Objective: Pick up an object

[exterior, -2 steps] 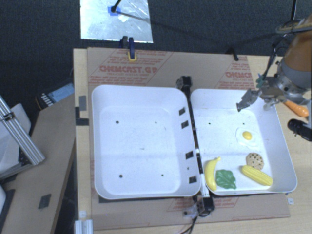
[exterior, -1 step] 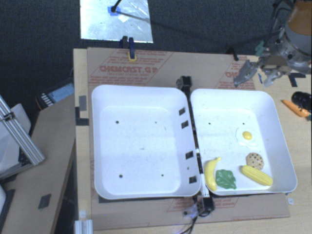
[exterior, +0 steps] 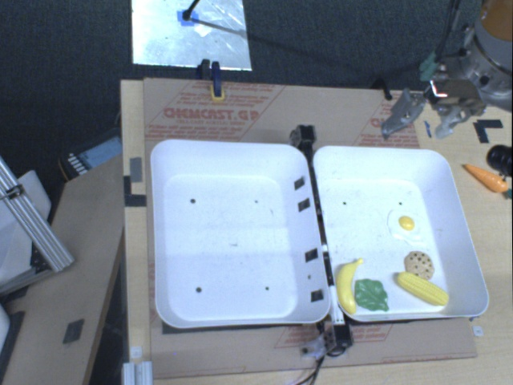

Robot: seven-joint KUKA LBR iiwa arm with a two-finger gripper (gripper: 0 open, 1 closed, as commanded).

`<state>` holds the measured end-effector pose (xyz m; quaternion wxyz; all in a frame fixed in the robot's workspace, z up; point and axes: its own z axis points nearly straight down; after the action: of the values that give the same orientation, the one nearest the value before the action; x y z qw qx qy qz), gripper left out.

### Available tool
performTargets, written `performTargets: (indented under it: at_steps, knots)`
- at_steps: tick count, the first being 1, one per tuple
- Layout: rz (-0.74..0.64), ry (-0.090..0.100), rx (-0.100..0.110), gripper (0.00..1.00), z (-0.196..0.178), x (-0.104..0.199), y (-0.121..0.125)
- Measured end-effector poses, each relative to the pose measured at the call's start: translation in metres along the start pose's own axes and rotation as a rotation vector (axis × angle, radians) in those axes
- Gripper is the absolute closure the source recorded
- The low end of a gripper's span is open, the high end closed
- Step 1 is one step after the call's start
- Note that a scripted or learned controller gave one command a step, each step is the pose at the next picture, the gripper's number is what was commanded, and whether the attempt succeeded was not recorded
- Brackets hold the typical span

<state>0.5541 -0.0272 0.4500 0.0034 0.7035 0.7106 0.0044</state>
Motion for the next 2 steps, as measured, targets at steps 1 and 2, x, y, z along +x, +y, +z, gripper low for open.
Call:
performTargets:
  at_steps: [1, 2]
  knots:
    - [0.002, 0.001, -0.004, 0.0, -0.093, 0.027, -0.068]
    - [0.019, -0.005, 0.007, 0.0, -0.086, -0.087, -0.042]
